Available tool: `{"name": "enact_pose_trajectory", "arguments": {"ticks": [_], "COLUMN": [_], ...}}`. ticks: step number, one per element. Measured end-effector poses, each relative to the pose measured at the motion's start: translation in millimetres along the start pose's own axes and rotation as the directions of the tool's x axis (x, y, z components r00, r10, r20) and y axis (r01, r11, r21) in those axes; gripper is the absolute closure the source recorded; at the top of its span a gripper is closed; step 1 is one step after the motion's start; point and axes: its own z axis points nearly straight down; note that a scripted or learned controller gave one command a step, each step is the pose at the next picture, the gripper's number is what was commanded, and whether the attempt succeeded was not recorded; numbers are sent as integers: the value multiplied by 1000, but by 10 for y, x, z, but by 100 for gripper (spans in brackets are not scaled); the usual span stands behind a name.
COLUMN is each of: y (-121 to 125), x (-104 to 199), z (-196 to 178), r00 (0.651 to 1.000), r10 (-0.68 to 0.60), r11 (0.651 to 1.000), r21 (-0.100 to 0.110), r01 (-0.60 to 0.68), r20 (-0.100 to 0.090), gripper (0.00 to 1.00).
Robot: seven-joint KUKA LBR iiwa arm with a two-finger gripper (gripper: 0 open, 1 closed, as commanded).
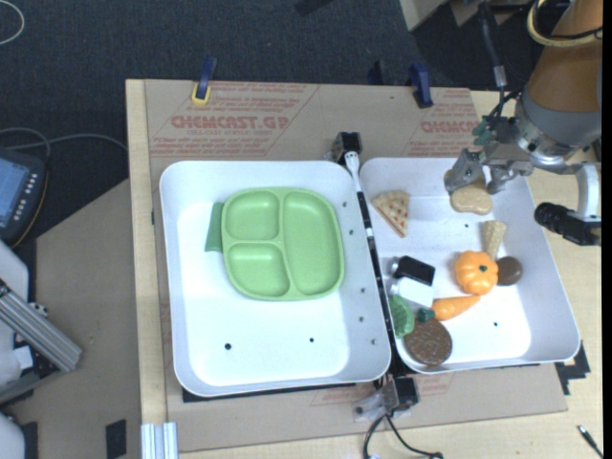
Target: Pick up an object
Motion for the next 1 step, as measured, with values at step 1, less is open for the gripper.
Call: {"name": "enact_pose_trajectory", "arguments": {"ticks": [1], "y": [-69], "x": [560], "z": [-46], "r00": [1000], "r10": [-5], "r11": [1000], "r21": [5], "r01": [5], "r20": [-3], "gripper": [100]}}
